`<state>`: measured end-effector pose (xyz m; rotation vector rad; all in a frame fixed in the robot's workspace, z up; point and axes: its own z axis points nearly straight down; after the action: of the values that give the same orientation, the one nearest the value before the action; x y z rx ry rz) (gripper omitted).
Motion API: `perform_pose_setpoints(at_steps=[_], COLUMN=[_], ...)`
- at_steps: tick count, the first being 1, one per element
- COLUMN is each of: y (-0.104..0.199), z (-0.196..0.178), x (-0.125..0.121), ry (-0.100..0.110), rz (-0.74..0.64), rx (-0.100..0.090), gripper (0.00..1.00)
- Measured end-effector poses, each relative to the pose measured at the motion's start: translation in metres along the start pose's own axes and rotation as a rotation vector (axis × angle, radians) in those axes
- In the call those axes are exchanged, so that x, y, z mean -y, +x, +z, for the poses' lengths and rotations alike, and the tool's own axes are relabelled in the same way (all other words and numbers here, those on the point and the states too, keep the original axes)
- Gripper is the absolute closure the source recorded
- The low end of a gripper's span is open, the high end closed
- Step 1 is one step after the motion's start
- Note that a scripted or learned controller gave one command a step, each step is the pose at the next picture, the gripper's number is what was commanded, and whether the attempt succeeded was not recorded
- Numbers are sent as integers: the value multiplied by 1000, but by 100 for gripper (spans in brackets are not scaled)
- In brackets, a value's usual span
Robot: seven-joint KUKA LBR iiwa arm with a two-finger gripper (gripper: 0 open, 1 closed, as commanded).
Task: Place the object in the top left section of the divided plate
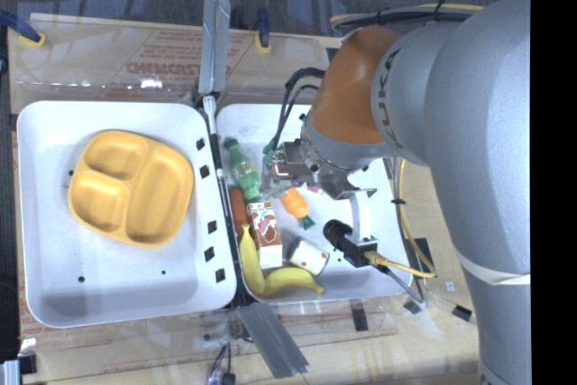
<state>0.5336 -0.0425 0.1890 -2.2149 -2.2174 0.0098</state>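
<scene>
Left bin (36, 194): yellow divided plate (131, 187) sitting centre-left, bare floor along the near edge.
Right bin (383, 279): banana (270, 279), green bottle (242, 167), carton (263, 225) crowding its left wall.
Gripper (293, 165): hovering over the right bin; jaw state cannot be told.

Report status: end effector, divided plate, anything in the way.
End effector over right bin, among toy food. Yellow divided plate in left bin, holding nothing. Bin walls between.

Lighting: even, moderately bright, diffuse, from overhead. Shadows: soft and short; a faint grey one on the floor of the left bin (108, 284) near its lower edge. Glare: white sheen on clear plastic sheeting (117, 63) above the bins; mild highlights on the yellow divided plate (131, 185). Sharpness: moderate throughout; small items in the right bin (379, 279) slightly soft. Edge distortion: none evident. Colour: neutral.
</scene>
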Motion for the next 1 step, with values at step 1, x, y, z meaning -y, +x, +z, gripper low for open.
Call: perform_pose_setpoints(at_steps=[1], y=[27], z=[-138], x=[-1], ry=[-2], rz=[-4], rx=[2], gripper=[100])
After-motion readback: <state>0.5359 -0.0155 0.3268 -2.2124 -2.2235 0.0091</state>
